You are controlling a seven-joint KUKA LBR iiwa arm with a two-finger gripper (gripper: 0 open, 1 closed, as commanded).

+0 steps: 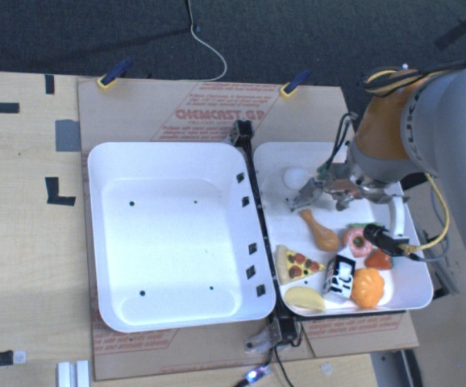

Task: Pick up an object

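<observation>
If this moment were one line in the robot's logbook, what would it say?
gripper over right bin | beside white ball, above drumstick | nothing seen held | left bin

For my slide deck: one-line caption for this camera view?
Arm's claw hovers in the right bin above a toy drumstick; left bin alongside.

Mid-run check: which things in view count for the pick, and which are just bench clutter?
For the pick, all in the right bin:
gripper
drumstick
pizza slice
orange fruit
white ball
pink donut
black-and-white block

Lying about:
left bin
cardboard sheet
two blue-and-yellow clamps
</observation>
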